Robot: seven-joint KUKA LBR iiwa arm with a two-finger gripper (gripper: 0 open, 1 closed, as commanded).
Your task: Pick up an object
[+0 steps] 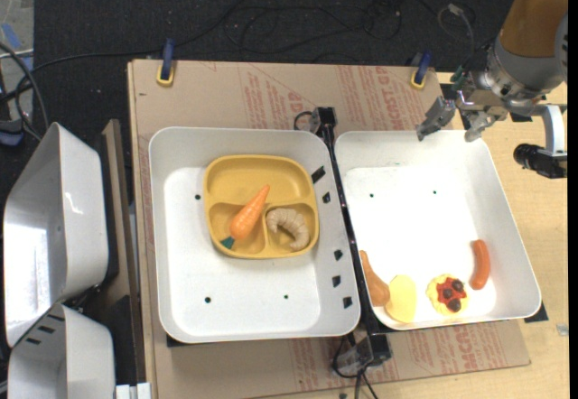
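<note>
My gripper [453, 125] hangs over the far edge of the right bin [424, 162], fingers spread open with nothing between them. Along that bin's near side lie a sausage [480, 264], a small pizza piece [449, 292], a pale yellow piece [402, 296] and an orange drumstick-like piece [373, 280]. All of these are well away from the gripper, toward the near edge. In the left bin [181, 289] stands a yellow divided plate [226, 179] with a carrot [249, 213] and a shrimp [290, 227] in it.
The bins sit on a cardboard sheet [244, 90] held by yellow clamps [165, 74] at the back. Cables run across the dark floor behind. White boxes [50, 226] stand at the left.
</note>
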